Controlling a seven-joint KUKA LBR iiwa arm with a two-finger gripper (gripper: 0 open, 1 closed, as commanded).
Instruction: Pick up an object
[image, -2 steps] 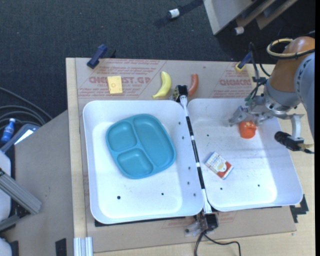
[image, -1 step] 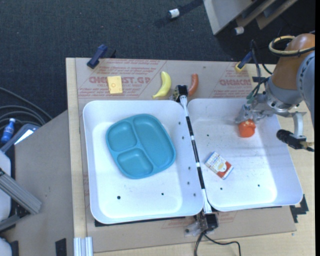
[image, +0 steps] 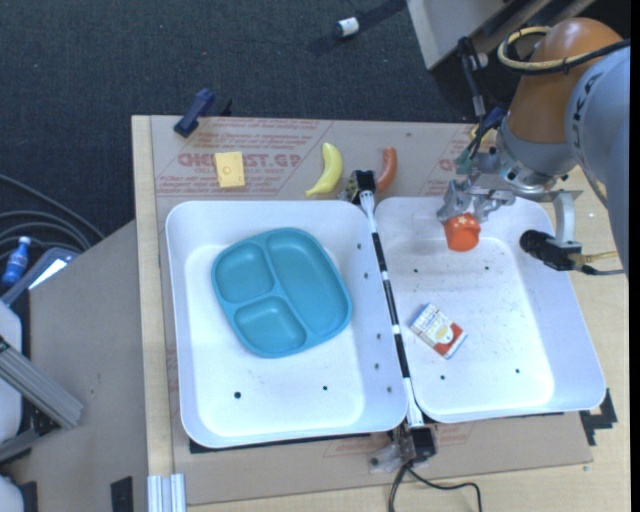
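One fixed camera looks down at a slant from above the bench (image: 150, 300), taking in both white bins (image: 200, 400).

Tray (image: 281, 291) in left bin (image: 190, 330); box (image: 438, 330) in right bin (image: 540, 370)

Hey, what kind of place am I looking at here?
Probably a robotics lab bench for pick-up trials: two white bins, a robot arm reaching over an orange object, and loose cables on dark carpet.
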